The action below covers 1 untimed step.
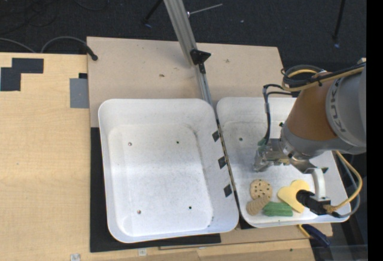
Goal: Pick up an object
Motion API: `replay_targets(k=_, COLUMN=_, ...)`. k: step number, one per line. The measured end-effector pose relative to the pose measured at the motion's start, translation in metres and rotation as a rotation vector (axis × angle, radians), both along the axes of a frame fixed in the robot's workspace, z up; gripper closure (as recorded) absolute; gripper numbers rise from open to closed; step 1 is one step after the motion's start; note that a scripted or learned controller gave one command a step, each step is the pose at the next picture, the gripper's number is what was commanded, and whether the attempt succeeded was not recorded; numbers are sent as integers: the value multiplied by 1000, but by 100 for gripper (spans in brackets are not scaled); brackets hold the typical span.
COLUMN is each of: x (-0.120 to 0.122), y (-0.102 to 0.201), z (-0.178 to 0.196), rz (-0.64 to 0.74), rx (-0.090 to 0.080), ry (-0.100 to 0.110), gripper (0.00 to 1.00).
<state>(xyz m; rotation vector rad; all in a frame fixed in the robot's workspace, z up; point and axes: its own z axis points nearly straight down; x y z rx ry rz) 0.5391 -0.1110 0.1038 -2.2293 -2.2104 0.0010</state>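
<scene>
The pick looks unfinished from here: every item I can see lies on the floor of a bin, and nothing appears lifted

Biggest thing in sight is the counter (pixel 42 152), pale wood-grain laminate at the left of the frame, with a duller tan board under the two bins. The left bin (pixel 114 116), centre of the frame, is a shallow white plastic tray with rounded corners and a faintly speckled floor. The right bin (pixel 239 113) is its twin, pressed against it along a seam carrying small dark clips. A ribbed aluminium rail (pixel 178 17) slants down from the upper middle toward that seam

The arm (pixel 326 116) enters from the right, smooth grey casing with a glossy orange band, bent down over the right bin. Its claw (pixel 263 161) hangs low just above the objects; I cannot tell how it is set

The items sit in the lower right of the frame: a yellow, soft-looking curved piece (pixel 293 192), beside it a green pod-shaped object (pixel 276 209), and a round tan cookie-like disc (pixel 260 188) dotted with dark specks, overlapping a second tan piece below
</scene>
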Motion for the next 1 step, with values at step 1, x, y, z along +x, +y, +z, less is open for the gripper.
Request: replay_targets(k=1, x=9, y=-3, z=47, rz=9, rx=-1, ry=-3, gripper=100)
